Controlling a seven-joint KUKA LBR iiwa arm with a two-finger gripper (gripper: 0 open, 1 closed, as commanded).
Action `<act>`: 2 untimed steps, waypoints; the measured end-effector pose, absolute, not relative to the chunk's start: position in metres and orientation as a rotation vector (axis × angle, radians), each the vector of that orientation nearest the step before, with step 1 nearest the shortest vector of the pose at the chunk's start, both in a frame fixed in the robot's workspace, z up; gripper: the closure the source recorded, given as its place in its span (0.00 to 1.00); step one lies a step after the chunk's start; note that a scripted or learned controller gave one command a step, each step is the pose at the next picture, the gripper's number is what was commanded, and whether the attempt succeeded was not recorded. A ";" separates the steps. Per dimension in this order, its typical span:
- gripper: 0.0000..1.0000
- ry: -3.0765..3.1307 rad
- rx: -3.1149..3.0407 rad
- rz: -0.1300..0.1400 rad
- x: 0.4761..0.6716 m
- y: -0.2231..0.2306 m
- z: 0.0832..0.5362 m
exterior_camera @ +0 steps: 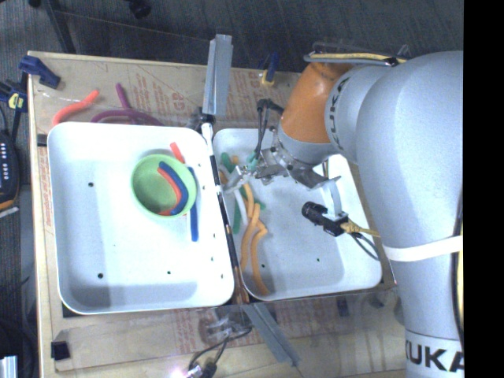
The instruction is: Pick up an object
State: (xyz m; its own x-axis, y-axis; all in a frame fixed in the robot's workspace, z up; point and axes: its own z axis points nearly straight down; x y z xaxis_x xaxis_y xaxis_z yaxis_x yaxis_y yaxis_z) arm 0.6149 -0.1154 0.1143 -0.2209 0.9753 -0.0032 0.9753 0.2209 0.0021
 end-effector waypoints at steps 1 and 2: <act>0.00 2.415 1.992 -0.011 0.573 -0.117 0.094; 1.00 2.422 1.991 -0.012 0.573 -0.116 0.105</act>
State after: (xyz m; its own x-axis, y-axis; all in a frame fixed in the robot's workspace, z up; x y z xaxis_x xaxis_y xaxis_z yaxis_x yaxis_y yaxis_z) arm 0.5729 -0.1158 0.1046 -0.1935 0.9810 -0.0095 0.9811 0.1935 -0.0025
